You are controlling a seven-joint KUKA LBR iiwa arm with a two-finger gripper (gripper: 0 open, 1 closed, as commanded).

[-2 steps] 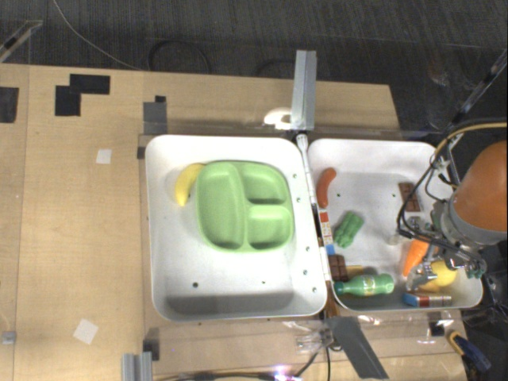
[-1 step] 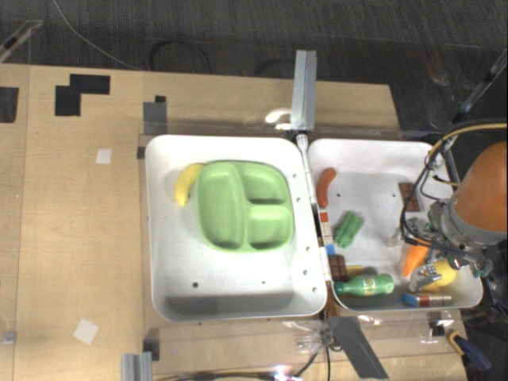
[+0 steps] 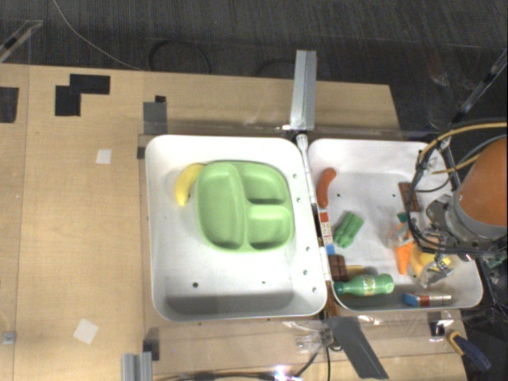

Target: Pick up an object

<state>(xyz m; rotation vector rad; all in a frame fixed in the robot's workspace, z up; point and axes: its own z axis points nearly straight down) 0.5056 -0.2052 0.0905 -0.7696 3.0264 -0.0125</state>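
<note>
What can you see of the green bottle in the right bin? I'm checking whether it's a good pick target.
The green plastic-looking bottle lies on its side along the near wall of the right white bin, neck pointing right. It has a paler band, perhaps a label, around its middle. Its left end sits by a dark brown item in the bin's corner. The gripper is apart from it, to the right.

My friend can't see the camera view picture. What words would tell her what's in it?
A robot arm's hand reaches into the right white bin among a green bottle, a sausage and other small toys. The left bin holds a green divided tray and a banana.
</note>
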